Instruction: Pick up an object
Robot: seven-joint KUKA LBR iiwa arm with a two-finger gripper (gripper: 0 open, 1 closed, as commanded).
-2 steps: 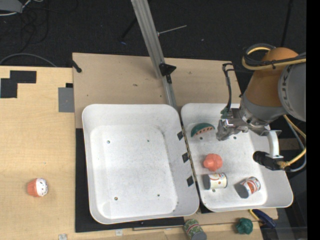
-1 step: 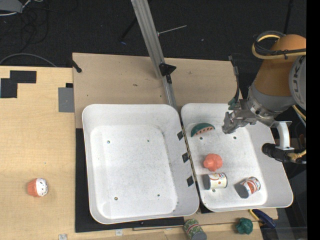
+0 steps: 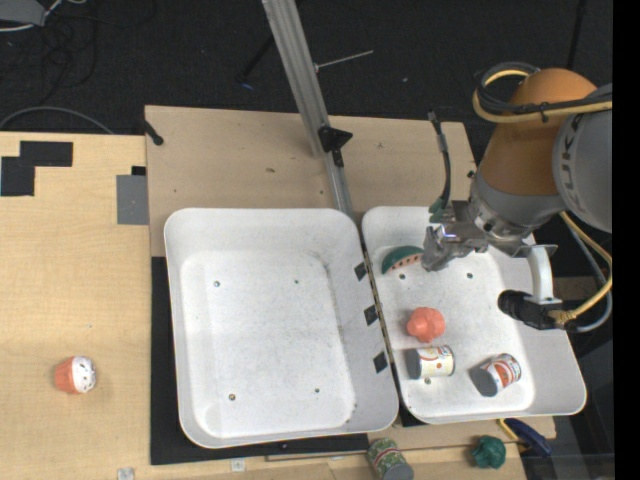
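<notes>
My gripper point(image 3: 437, 251) hangs over the back left part of the right bin point(image 3: 560, 393), just right of a green and red curved piece point(image 3: 401, 258) that lies near the bin's left wall. A red lumpy object point(image 3: 426, 323) lies in the middle of that bin. In front of it lie a small white can on its side point(image 3: 433, 361) and a red and white can point(image 3: 497, 373). From above I cannot make out how the gripper stands.
The left bin point(image 3: 190, 233) sits beside the right one, with black clips along the shared edge. A slanted metal rail point(image 3: 305, 83) rises behind the bins. On the bench lie a red and white ball point(image 3: 75, 375) at the left, a can point(image 3: 385, 458) and a green object point(image 3: 488, 452) in front.
</notes>
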